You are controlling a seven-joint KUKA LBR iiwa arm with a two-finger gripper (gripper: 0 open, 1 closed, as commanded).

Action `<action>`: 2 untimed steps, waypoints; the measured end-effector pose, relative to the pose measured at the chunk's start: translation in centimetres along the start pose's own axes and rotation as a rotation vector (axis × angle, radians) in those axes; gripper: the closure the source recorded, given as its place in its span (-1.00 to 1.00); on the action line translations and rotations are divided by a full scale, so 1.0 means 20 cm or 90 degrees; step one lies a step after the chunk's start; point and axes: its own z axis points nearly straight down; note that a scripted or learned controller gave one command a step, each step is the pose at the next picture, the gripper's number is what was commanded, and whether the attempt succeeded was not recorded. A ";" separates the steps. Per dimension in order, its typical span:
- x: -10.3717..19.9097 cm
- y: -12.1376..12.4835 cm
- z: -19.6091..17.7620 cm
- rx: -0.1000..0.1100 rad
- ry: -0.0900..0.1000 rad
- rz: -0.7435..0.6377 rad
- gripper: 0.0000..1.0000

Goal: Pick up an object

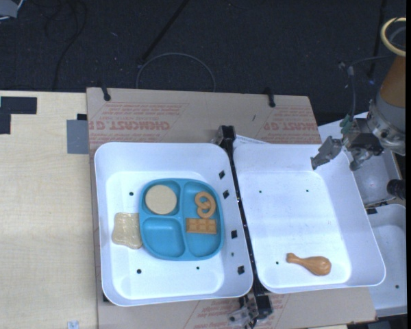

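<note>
Above the right bin's [342,184] far right corner: hand [342,153] poised, fingers spread, holding nothing. Drumstick [309,263] (likeliest target) lying near the bin's front edge, well apart. Pick not yet begun.

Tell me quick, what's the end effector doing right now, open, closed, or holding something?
End effector: above the right bin's upper right corner, nothing between its fingers; open or closed cannot be told.

Orange band [396,81], grey metal wrist, dark gripper [342,153], seemingly thin cables
</note>
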 end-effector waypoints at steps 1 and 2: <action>0.00 0.01 -0.03 -0.008 -0.002 -0.001 -1.00; -0.03 0.00 0.27 -0.003 -0.001 -0.001 -1.00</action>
